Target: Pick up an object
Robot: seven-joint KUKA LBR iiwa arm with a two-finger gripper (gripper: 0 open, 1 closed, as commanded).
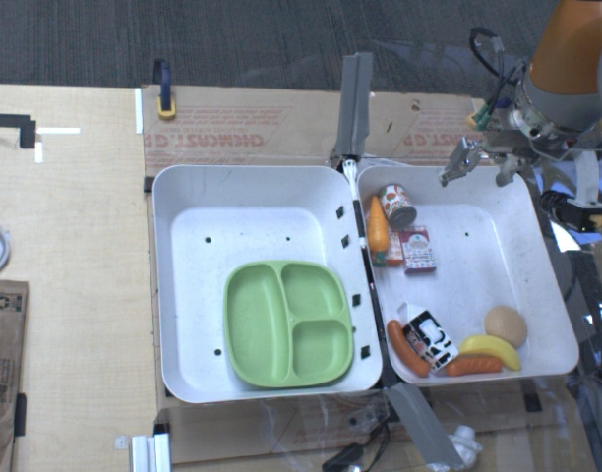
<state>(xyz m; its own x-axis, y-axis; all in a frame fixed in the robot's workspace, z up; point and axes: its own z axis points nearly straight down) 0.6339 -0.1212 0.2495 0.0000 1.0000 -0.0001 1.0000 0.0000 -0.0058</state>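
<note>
**Inspector:** Presently, state the condition of the tool.

**Assistant:** The gripper (475, 176) is released. Its two fingers (456, 166) are spread apart with nothing between them. It hangs over the far rim of the right bin (478, 264), towards that bin's far right corner.

**Inspector:** And the candidate objects?

**Assistant:** All lie inside the right bin, none touching the tool.
- Far left corner: a small can (396, 206), tipped over, with a red and white label and a silvery end.
- Along the left wall, just beside the can: an orange carrot (378, 226), lengthwise to the wall.
- Next to the carrot, towards the bin's middle: a flat red box (418, 249) with pale print I cannot read.
- Near wall, left part: a red sausage-shaped piece (404, 347), with a black and white packet (432, 338) lying against it.
- Near right corner: a yellow banana (494, 349), a rounded tan lump (506, 324) just behind it, and an orange-red elongated piece (473, 366) in front of the banana.

**Inspector:** Anything adjoining?

**Assistant:** The left bin (165, 264), touching the right bin's left wall, holds a green divided plate (286, 323).
</note>
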